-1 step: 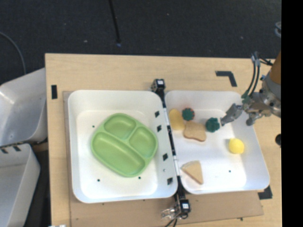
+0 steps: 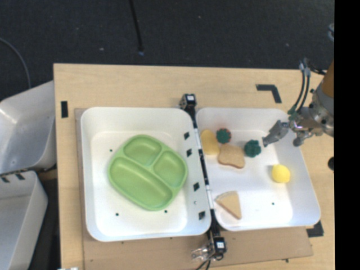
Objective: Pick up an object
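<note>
From the camera view, a pale wooden tabletop carries two shallow, glossy white bins. The left bin holds a smooth green plastic plate with rounded compartments. The right bin holds a yellow oblong piece, two knobbly dark green lumps, a tan bread-shaped slice, a yellow ball and a tan wedge. The metal hand hovers over that bin's upper right, fingers spread, pinching nothing, near the right-hand green lump.
</note>
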### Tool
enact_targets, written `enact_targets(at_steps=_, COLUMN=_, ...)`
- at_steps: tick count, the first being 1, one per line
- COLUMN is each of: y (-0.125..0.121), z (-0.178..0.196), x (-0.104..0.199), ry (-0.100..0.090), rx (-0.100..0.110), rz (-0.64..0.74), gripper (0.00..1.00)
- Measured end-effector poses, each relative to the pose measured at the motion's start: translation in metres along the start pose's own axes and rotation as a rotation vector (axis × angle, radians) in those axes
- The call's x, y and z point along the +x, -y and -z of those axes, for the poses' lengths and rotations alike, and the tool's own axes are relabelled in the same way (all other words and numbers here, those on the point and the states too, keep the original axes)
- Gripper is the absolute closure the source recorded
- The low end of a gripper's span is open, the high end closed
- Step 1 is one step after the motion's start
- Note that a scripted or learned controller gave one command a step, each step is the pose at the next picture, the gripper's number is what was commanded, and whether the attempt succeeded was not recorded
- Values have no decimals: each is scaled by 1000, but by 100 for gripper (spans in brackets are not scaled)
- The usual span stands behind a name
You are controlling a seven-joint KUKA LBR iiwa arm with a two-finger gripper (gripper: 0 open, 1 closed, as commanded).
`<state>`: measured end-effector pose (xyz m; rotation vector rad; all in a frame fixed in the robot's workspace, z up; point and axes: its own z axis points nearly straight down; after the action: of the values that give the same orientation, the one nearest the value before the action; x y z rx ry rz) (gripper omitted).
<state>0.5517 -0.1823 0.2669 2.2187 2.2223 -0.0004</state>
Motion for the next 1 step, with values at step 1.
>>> enact_targets(at_steps=1, y=-4, z=-61, x=5, ry=-1, rx=5, rz=-2, gripper=0)
